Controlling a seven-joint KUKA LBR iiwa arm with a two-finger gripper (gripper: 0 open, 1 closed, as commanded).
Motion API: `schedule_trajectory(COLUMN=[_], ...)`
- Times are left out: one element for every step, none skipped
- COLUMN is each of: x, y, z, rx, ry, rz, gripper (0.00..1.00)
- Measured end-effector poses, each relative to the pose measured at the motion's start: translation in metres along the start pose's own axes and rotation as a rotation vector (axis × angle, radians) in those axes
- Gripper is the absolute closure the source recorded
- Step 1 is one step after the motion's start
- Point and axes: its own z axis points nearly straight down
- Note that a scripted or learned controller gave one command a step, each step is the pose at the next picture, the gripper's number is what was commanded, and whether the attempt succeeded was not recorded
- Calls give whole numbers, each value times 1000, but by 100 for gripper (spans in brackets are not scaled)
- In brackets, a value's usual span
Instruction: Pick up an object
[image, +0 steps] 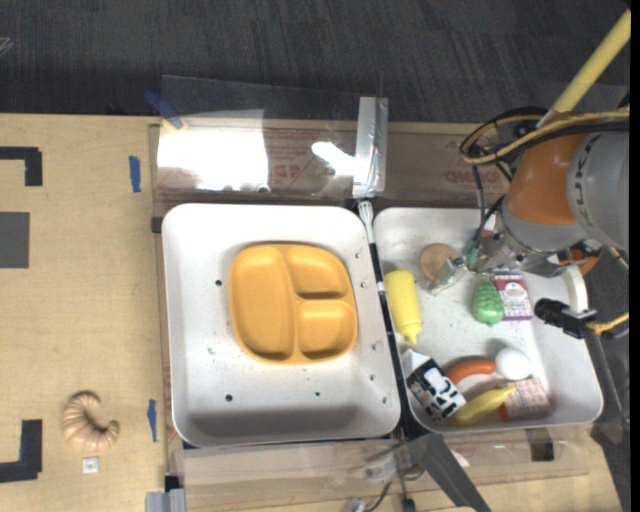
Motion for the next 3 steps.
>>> schedule_trajectory(x=[0,0,-26], y=[2,2,-65], z=[-12,-11,1], rx=[-5,-4,5], ry=[-2,-1,2], rz=[-2,-1,171], gripper=[100,0,0])
